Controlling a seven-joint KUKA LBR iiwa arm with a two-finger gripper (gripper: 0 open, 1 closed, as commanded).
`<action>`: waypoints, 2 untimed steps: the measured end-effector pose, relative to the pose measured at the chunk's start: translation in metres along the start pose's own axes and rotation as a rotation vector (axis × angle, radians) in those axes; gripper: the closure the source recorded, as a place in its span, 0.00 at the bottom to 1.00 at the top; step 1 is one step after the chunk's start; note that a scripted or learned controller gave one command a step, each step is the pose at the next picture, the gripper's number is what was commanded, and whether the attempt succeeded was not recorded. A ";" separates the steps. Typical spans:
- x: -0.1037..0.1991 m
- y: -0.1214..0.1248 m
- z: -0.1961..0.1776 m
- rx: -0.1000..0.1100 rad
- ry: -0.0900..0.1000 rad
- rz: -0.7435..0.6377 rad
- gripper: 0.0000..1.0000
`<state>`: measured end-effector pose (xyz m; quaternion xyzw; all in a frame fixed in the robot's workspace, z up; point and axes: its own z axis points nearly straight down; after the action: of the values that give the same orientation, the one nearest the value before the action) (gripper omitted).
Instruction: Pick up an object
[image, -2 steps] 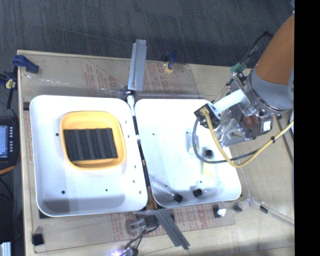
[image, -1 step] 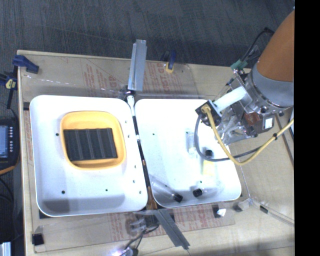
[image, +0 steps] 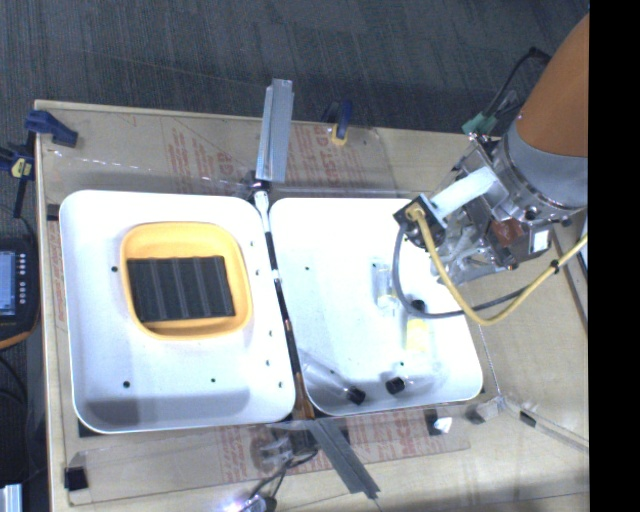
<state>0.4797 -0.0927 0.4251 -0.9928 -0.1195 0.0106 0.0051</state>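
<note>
From the overhead camera, 2 shallow white plastic bins sat side by side. The left bin (image: 90, 390) held a rounded yellow plastic tray with a dark ribbed insert (image: 184, 278), lying toward that bin's upper half, with bare floor below it. The right bin (image: 330, 300) lay mostly open. A small clear plastic object (image: 385, 285) rested right of that bin's centre. The gripper (image: 450, 250) hung over its right edge; its opening could not be told.

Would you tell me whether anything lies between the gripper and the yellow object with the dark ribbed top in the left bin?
The gripper hangs over the right bin; the yellow object lies in the left bin. Only the divider where the bins meet lies between them.
</note>
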 end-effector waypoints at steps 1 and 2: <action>-0.018 0.063 0.036 -0.008 0.014 0.026 1.00; -0.017 0.060 0.027 -0.005 0.009 0.015 1.00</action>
<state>0.4772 -0.1551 0.3973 -0.9937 -0.1118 0.0061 0.0032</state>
